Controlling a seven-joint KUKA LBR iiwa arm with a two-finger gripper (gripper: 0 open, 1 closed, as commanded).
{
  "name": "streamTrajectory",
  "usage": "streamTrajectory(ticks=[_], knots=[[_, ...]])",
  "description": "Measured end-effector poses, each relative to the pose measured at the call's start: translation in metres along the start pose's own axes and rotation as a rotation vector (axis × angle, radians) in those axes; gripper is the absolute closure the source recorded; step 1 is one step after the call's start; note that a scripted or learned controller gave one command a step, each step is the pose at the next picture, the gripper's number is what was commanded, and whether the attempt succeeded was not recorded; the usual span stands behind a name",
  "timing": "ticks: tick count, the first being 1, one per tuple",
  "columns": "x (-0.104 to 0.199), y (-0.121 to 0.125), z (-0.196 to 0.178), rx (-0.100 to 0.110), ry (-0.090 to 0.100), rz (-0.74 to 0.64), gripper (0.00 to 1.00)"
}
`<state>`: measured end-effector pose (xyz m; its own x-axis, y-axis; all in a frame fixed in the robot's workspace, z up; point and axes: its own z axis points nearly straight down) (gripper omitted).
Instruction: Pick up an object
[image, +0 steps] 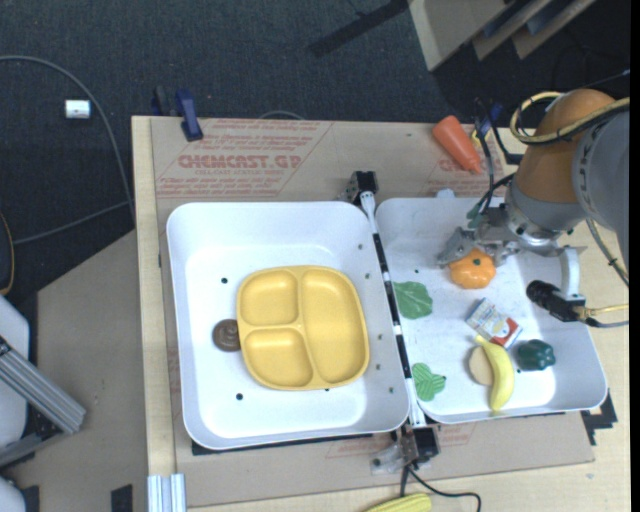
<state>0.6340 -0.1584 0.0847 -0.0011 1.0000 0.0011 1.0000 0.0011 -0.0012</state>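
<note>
In the right bin (590, 385), my gripper (478, 248) hangs at the far middle, right over a small orange fruit with a green stem (471, 272). The gripper's tip hides the fruit's upper edge, and I cannot make out whether it touches the fruit. Nearer the front lie a yellow banana (497, 372), a small red and white carton (493, 324) and a dark green pepper (535, 354). Two green leafy pieces (411, 298) (428, 380) lie along the bin's left wall.
The left bin (190, 240) holds a yellow divided plate (302, 327) with a brown disc (226, 335) at its left edge. An orange carrot (457, 144) lies on the bench behind the right bin. A black cable end (545, 296) hangs by the arm's wrist.
</note>
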Motion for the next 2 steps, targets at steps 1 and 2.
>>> streamTrajectory(ticks=[1, 2], knots=[[0.0, 0.0, -0.01, -0.002, 0.0, 0.0, 1.0], [0.074, -0.021, -0.1, -0.003, -0.001, 0.0, 1.0]])
